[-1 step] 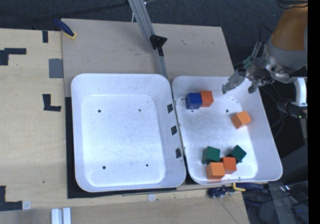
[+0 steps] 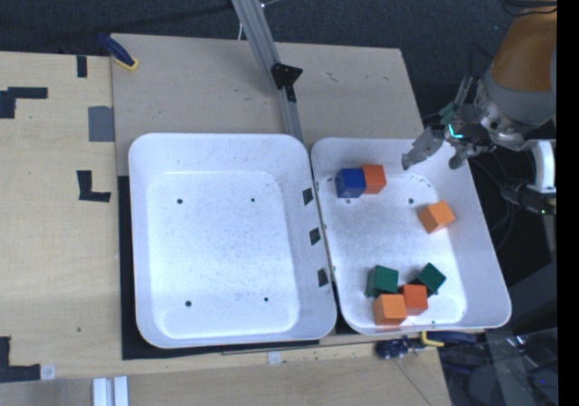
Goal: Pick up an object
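Two shallow white bins sit side by side on the wooden bench [image 2: 54,241]: the left bin [image 2: 145,160] and the right bin [image 2: 488,305]. All blocks counted are in the right bin, seven in total: one blue, four orange, two green. The blue block [image 2: 350,183] lies near the bin's far left corner, touching an orange block [image 2: 374,178] on its right. A second orange block [image 2: 436,215] lies alone toward the right wall, tilted, well apart from the others. At the near end four blocks are clustered: a green block [image 2: 383,280] at left, a darker green block [image 2: 431,278] at right, a small orange block [image 2: 415,297] between and just below them, and a larger orange block [image 2: 391,308] touching it at lower left. The gripper [image 2: 438,151] hangs over the far right corner of the right bin, at the rim, with its two fingers spread apart and nothing between them; it is well apart from every block. The grey arm with its orange band [image 2: 525,42] enters from the right. A metal rail [image 2: 258,29] crosses the bench diagonally toward the gap between the bins.
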{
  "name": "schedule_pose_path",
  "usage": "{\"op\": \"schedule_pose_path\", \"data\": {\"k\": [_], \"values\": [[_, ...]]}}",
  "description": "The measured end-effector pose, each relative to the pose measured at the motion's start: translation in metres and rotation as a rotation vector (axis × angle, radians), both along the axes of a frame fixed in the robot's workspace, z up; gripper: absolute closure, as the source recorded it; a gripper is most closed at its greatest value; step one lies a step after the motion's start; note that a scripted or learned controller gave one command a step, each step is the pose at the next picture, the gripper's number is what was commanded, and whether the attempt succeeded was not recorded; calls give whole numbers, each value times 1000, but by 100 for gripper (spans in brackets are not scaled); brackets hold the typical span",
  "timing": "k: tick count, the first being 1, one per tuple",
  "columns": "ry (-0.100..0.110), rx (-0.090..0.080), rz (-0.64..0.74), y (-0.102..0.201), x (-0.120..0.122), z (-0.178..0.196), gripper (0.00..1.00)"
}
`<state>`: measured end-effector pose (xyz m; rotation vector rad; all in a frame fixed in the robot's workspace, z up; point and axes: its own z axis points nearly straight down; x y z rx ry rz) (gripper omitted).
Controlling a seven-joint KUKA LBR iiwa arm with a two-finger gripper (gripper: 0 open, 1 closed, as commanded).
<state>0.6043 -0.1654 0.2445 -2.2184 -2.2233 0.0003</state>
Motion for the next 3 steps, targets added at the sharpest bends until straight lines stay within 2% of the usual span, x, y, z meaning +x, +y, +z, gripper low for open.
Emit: {"op": "schedule_pose_path", "data": {"k": [1, 2, 3], "values": [[5, -1, 1, 4, 6, -47, 0], [8, 0, 0, 3, 1, -112, 0], [5, -1, 0, 4, -1, -156, 0]]}}
